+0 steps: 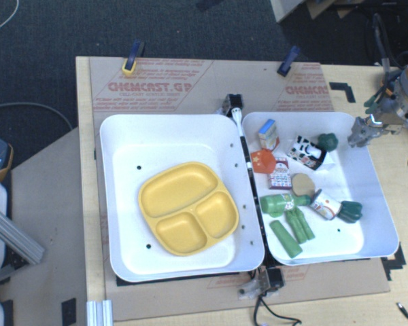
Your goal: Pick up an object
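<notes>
The right bin (374, 182) holds several small objects: a small blue-and-white carton (267, 131), a black-and-white toy cow (306, 152), a dark green lump (327, 141), an orange-red piece (262, 161), a red-and-white packet (280, 176), a tan disc (302, 183), green vegetable pieces (289, 219) and a white-and-red tube with a dark green end (336, 208). My gripper (364, 129) hangs over the bin's far right rim, apart from all the objects, with nothing seen between its fingers.
The left bin (115, 155) holds a yellow three-compartment plate (188, 207). Clamps sit at the bench's far edge (130, 58) (287, 61). A black clip (233, 103) joins the bins at the back. Cables run at the front edge (265, 287).
</notes>
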Controlling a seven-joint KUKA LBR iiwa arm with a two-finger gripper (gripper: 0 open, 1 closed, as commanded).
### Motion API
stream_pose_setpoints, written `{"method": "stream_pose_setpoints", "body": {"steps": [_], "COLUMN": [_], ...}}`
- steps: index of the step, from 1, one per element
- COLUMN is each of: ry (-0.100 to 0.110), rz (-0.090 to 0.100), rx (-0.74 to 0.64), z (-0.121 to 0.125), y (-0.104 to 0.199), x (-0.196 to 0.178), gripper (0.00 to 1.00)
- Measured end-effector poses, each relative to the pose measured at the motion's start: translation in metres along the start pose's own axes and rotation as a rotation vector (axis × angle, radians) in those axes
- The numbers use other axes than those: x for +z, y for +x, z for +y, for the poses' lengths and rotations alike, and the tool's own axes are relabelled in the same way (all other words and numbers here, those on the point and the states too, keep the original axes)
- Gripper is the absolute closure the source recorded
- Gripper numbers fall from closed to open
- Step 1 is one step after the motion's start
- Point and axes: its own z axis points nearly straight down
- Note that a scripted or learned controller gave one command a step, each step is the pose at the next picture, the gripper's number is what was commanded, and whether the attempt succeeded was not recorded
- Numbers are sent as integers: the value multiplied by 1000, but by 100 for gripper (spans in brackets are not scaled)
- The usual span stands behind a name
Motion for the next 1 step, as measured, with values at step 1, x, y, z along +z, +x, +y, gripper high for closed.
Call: {"method": "stream_pose_setpoints", "body": {"steps": [1], "ry": [3], "rz": [3], "rx": [-5], "z": [6], "y": [61], "x": [-7], "gripper": [100]}}
